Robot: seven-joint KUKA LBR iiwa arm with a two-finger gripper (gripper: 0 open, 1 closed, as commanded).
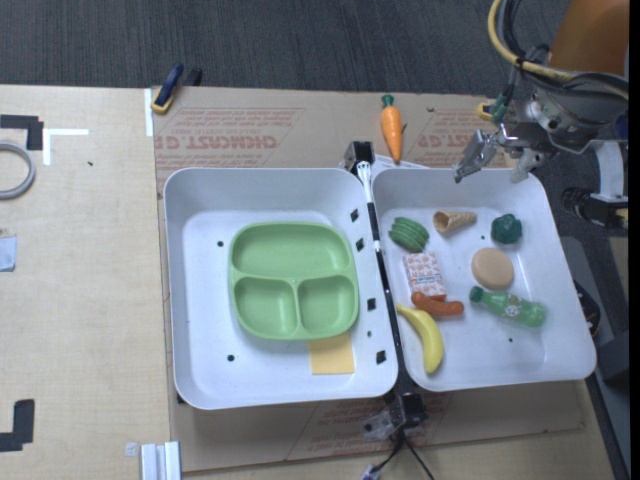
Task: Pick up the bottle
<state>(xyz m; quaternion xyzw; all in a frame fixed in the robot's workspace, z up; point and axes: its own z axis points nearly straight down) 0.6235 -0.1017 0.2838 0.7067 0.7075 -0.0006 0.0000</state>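
The bottle [508,306] is small and green with a pale label. It lies on its side in the right bin [560,353], near that bin's right wall. My gripper [496,166] hangs over the right bin's far rim, well behind the bottle and a little to its left. Its two fingers stand apart and open, with nothing between them.
Sharing the right bin are a tan bun [492,268] just behind the bottle, a dark green vegetable [506,229], a cone [453,220], a ridged green vegetable [408,233], a small carton [423,271], a sausage [438,306] and a banana [425,336]. The left bin [190,268] holds a green divided tray [294,280]. A carrot [390,128] lies behind the bins.
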